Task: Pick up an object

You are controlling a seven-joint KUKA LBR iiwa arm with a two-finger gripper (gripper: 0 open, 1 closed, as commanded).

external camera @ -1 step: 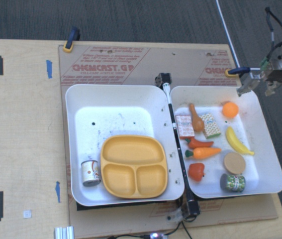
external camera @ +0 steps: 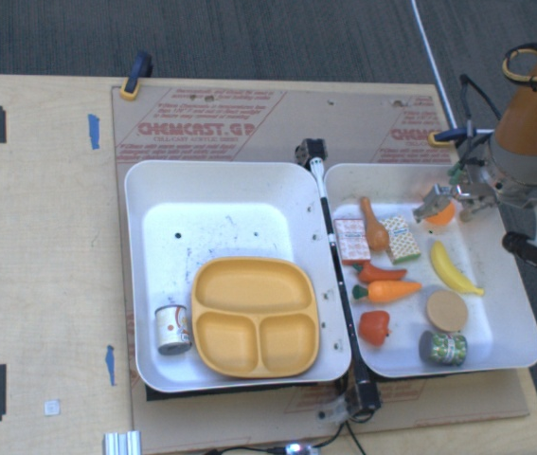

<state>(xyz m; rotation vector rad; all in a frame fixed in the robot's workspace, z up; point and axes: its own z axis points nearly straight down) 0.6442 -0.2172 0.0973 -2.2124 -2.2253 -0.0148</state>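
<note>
My gripper (external camera: 436, 205) reaches in from the right over the far right part of the right bin (external camera: 524, 335). A small orange fruit (external camera: 442, 215) sits between its fingers, and the fingers are closed on it. Below it in the same bin lie a yellow banana (external camera: 455, 267), a carrot (external camera: 391, 291), a red pepper (external camera: 382, 273), a brown drumstick (external camera: 374, 224), a pink and white packet (external camera: 351, 238), a green speckled block (external camera: 402, 239), a red tomato (external camera: 374, 326), a tan disc (external camera: 446, 309) and a green can (external camera: 443, 348).
The left bin (external camera: 145, 207) holds a yellow divided plate (external camera: 256, 313) and a small tin (external camera: 171, 330) at its near left corner. A black divider rail (external camera: 334, 263) runs between the bins. The arm's grey body and orange band (external camera: 524, 121) stand at the right.
</note>
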